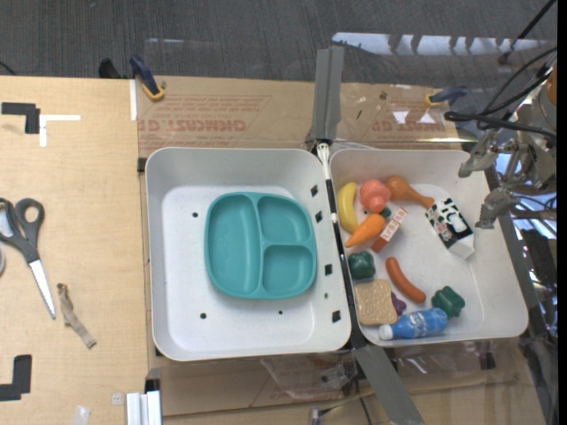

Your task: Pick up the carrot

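In the right bin (496, 321), a blue bottle (415, 325) lies nearest, with a cracker (376, 301) and a sausage (405, 279) just beyond. The carrot (366, 230) lies tilted by the bin's left wall, touching a banana (346, 205). The left bin (168, 264) holds a teal divided plate (261, 244). Farther right, the gripper (490, 188) hangs over the right bin's far right corner; whether its claw is wide or narrow cannot be told.

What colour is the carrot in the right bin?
Orange, with a green tip; the carrot shows clearly in the camera view beside the banana.
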Controlling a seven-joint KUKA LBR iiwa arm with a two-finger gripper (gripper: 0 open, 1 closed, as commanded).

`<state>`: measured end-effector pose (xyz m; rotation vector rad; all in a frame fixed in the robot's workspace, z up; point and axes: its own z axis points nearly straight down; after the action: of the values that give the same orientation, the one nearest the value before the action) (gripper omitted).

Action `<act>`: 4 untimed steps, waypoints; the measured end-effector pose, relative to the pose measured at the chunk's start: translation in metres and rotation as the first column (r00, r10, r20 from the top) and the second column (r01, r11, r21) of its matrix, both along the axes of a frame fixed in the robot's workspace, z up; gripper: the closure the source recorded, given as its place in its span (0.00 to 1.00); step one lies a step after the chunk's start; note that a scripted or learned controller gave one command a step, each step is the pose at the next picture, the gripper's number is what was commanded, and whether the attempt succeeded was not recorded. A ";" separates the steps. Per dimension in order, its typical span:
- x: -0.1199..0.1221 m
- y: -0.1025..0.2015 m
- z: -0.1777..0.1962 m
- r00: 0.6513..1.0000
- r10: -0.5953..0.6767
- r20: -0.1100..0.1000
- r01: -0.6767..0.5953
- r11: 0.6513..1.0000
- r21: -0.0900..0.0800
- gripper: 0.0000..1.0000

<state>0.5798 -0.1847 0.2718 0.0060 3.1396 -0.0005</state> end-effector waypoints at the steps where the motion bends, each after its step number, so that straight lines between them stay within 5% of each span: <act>1: 0.039 0.081 -0.056 0.999 0.042 0.001 -0.042 0.999 0.001 0.00; 2: 0.077 0.082 -0.164 0.970 0.242 0.005 -0.242 0.970 -0.001 0.00; 3: -0.007 0.080 -0.180 0.978 0.207 0.000 -0.207 0.978 0.001 0.00; 4: -0.037 0.091 -0.180 0.963 -0.268 -0.001 0.268 0.963 0.000 0.00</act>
<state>0.5424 -0.0937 0.0919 0.4309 3.1113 -0.0002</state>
